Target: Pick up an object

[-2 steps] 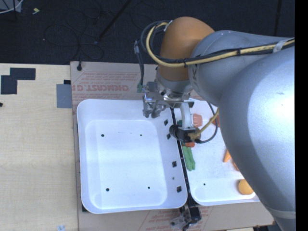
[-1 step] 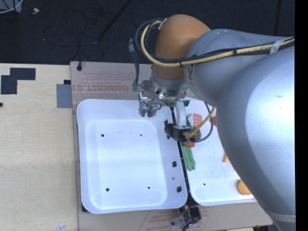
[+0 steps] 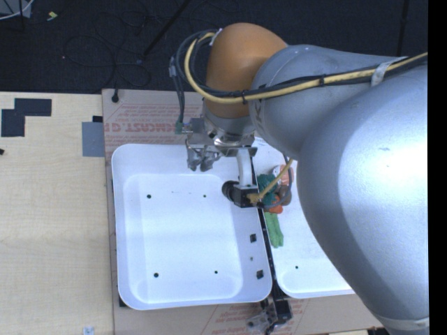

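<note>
Gripper [image 3: 202,160] hangs over the left bin [image 3: 174,243], up at its 1 o'clock corner. Jaws apart or together? Can't tell from up here. The green object [image 3: 273,227] lies in the right bin [image 3: 307,274], against the 9 o'clock wall, at 4 o'clock from the gripper.

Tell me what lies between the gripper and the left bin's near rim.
In the camera view, nothing but bare white bin floor with a few small dark dots lies between the gripper and the left bin's near rim.
</note>
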Motion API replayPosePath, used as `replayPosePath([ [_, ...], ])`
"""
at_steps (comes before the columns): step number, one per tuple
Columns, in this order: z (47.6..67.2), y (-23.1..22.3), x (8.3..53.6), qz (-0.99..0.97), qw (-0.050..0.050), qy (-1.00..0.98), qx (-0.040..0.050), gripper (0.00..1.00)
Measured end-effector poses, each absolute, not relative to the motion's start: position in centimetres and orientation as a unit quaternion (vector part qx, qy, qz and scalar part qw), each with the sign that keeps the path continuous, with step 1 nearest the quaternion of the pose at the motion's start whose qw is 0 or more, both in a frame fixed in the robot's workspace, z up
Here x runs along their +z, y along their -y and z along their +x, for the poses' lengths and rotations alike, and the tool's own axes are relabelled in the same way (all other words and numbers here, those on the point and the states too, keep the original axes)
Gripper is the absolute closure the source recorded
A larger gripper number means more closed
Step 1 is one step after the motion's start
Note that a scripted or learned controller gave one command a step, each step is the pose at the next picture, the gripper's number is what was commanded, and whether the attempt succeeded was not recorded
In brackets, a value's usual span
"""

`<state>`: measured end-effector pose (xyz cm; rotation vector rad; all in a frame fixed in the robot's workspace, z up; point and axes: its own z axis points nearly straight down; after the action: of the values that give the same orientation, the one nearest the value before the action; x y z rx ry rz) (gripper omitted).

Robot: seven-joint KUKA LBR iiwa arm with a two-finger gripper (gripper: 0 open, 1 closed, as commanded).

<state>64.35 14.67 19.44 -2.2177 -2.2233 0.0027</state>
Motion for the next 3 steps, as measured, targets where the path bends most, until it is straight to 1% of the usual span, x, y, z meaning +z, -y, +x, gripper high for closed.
replayPosePath([
  [2, 64.4, -20.1, 20.2, -0.706, 0.001, 0.708, 0.0006, 1.0],
  [3, 63.7, -16.1, 45.9, -0.707, -0.004, 0.707, -0.0066, 1.0],
])
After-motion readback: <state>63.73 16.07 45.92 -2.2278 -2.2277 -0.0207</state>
